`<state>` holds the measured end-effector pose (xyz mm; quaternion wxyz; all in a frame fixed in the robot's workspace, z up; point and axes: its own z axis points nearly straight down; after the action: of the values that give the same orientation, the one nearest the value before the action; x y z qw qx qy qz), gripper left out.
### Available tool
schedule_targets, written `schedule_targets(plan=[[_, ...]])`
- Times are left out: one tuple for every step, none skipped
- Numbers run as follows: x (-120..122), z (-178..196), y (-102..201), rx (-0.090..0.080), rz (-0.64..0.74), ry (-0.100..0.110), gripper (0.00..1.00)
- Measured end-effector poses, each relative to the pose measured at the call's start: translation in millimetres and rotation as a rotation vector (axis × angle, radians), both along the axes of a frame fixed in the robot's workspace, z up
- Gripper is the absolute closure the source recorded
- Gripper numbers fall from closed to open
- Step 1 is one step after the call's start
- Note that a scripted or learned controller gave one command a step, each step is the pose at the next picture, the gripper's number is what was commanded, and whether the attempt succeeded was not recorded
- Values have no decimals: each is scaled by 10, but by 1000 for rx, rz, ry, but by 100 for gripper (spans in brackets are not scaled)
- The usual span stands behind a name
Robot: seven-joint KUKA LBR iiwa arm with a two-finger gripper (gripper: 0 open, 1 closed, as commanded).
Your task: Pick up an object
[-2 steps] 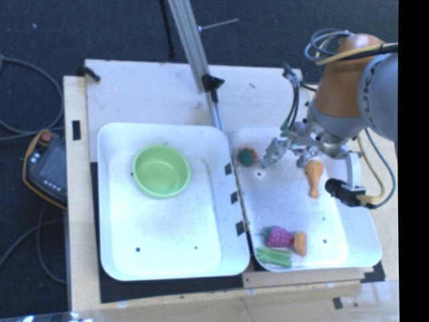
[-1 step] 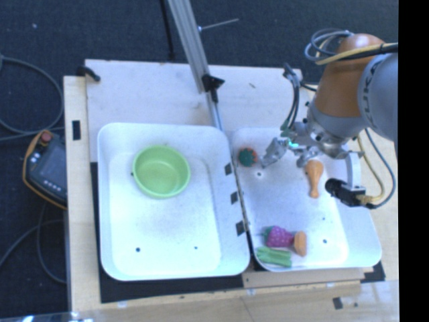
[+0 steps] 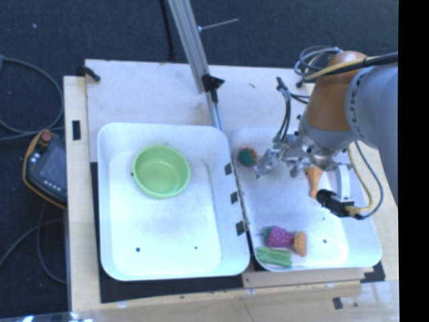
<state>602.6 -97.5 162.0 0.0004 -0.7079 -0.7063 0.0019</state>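
We saw the hand (image 3: 276, 161) low over the right bin (image 3: 358, 247), its pale metal parts just beside a small ball (image 3: 247, 156) near the bin's upper left corner. Whether it was open or closed we could not tell; the parts blurred together, and nothing showed gripped in it.

The ball, green with a reddish patch, looked the nearest thing to take. We judged it light and probably soft or rubbery, but round, so apt to roll or squirt aside unless pinched across its middle. It lay close to the bin wall, which left little room on that side.

At the bin's near edge three more things lay touching: a magenta lump (image 3: 278, 235), knobbly like a toy bunch of grapes, a smooth orange piece (image 3: 300, 243), and a flat green one (image 3: 274, 256), ribbed, perhaps. All seemed light plastic toys; the lump's bumps would give the best purchase.

In the left bin (image 3: 120, 247) sat a green bowl (image 3: 161, 172), smooth, thin-walled and upright, best caught by its rim. Both bins were glossy white plastic on a pale surface (image 3: 147, 92).
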Motion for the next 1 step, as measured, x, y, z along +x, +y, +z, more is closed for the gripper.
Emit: schedule_targets(plan=[[-75, -493, -92, 0, 1, 1, 0]])
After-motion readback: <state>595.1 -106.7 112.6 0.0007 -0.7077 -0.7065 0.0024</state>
